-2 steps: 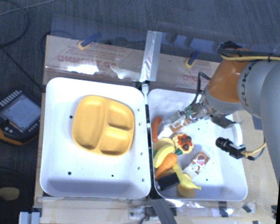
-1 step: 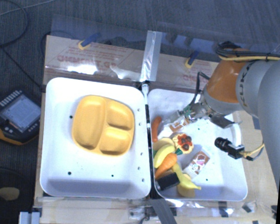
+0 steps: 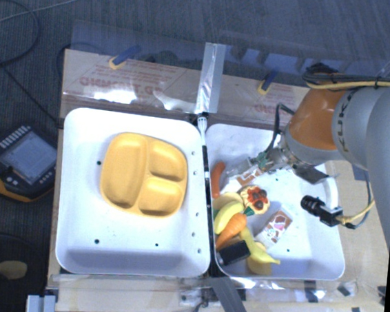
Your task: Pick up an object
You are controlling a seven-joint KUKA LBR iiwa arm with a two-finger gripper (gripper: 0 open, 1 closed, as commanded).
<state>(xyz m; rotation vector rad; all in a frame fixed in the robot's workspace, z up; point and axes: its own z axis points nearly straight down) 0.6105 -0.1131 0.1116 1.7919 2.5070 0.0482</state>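
Note:
The right bin (image 3: 309,257) holds a pile of toy food along its left side: an orange sausage (image 3: 217,177), a yellow banana (image 3: 225,212), a carrot (image 3: 232,228), a round piece with red and black toppings (image 3: 254,198), a small printed card (image 3: 277,226), a black block (image 3: 233,253) and a second yellow piece (image 3: 259,255). My gripper (image 3: 267,159) hangs low in the bin's far part, just above and right of a crumpled packet (image 3: 247,172). The orange band of the arm (image 3: 316,123) sits right behind it. Nothing can be seen held.
The left bin (image 3: 76,229) carries a yellow divided plate (image 3: 144,174). A black connector on a cable (image 3: 321,208) hangs over the right bin's right part. A handheld controller (image 3: 18,161) lies on the floor to the left.

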